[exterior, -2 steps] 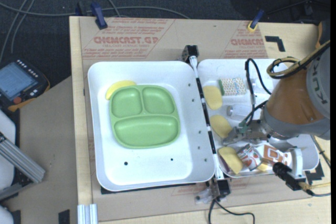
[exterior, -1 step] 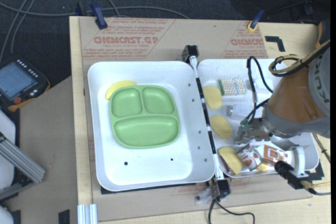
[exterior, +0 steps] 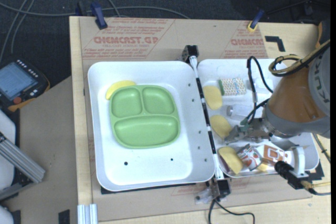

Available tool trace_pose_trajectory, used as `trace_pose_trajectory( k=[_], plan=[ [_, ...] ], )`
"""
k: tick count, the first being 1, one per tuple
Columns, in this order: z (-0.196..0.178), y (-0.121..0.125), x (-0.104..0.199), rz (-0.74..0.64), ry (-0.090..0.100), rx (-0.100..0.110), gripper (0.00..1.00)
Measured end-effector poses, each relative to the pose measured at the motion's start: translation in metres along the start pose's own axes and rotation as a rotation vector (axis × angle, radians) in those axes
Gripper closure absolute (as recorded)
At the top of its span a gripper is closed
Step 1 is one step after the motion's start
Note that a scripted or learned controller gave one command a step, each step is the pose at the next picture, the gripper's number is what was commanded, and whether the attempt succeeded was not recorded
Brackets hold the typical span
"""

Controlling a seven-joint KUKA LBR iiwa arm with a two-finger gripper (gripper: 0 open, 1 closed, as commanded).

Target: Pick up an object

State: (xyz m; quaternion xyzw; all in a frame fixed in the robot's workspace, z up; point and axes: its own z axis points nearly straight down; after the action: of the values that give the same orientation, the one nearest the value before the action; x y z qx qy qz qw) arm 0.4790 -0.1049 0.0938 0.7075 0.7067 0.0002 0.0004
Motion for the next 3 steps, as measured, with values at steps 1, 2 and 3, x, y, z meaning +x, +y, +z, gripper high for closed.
trace_pose_trajectory(
  k=[1,2,3],
  plan=[
    [-0.07,0.02,-0.056,0.0,-0.001,-0.001,0.0],
    [-0.014,0.0,-0.001,-0.002,0.001,0.003,0.0],
    [0.01,0.0,0.003,-0.001,0.002,0.003,0.0]
  ],
)
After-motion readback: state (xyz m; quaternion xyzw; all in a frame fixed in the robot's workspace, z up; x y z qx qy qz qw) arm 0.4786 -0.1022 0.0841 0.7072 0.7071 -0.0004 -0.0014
